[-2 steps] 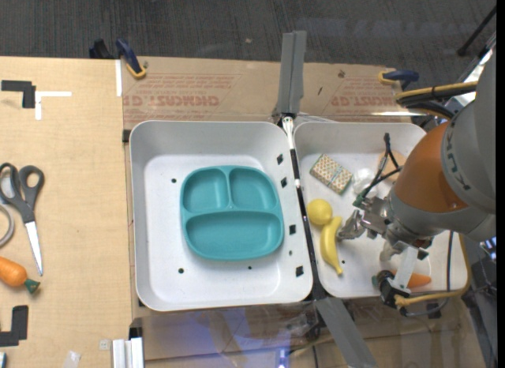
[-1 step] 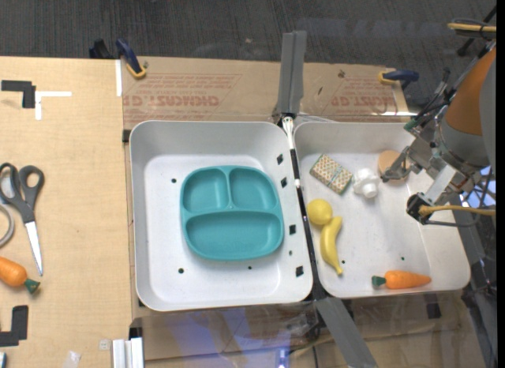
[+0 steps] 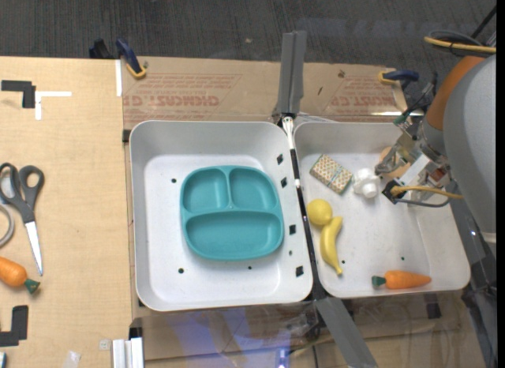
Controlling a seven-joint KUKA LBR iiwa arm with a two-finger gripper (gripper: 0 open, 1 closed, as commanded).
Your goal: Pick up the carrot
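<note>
Presently the reach is at its start: the grey arm's pincer (image 3: 397, 175) hangs over the far right part of the right-hand shallow white bin (image 3: 442, 236), close beside a small white lumpy object (image 3: 365, 185), and nothing is seen held in it. Whether the pincer is apart or together cannot be told from this view.

The orange plastic carrot with a green stub (image 3: 402, 280) lies flat on the bin floor at the near right, its green end pointing left, well apart from the pincer. Left of it lie a yellow toy banana (image 3: 330, 244) and a yellow lemon (image 3: 319, 212), the two touching; a small patterned block (image 3: 331, 174) sits farther back.

The next move, as I judge it, calls for travel toward the near edge, a turn of the wrist to set the pincer across the carrot's narrow width, then a descent that keeps off the bin wall just beside it.

As for writing, the brown cardboard sheet (image 3: 197, 94) beyond the bins bears red print, but it reads reversed and I cannot make it out.
</note>
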